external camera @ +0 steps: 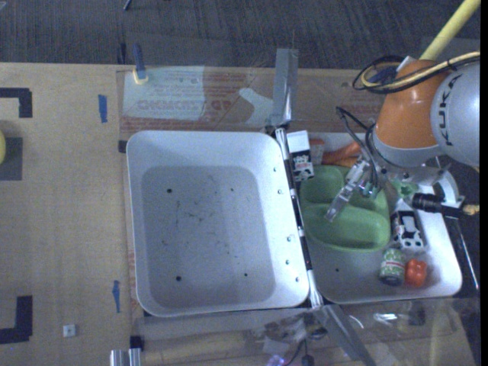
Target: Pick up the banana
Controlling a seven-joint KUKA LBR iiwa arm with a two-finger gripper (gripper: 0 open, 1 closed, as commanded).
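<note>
My gripper [343, 198] hangs low in the right bin [450, 280], under the arm's orange band [404, 113]. It is over two green plastic pieces, one rounded [322, 183] and one flatter [358, 231]. I cannot make out anything between its tips. An orange item [339, 155] lies at the bin's back, partly hidden by the wrist. The arm covers the bin's far right corner.
A cow-patterned carton [300, 164] stands at the divide between the bins, and another [409, 231] by the right wall. A small can [392, 266] and a red-orange ball [415, 272] sit front right. The left bin [137, 204] is beside it. A yellow object [1, 148] is cut off at the left edge.
</note>
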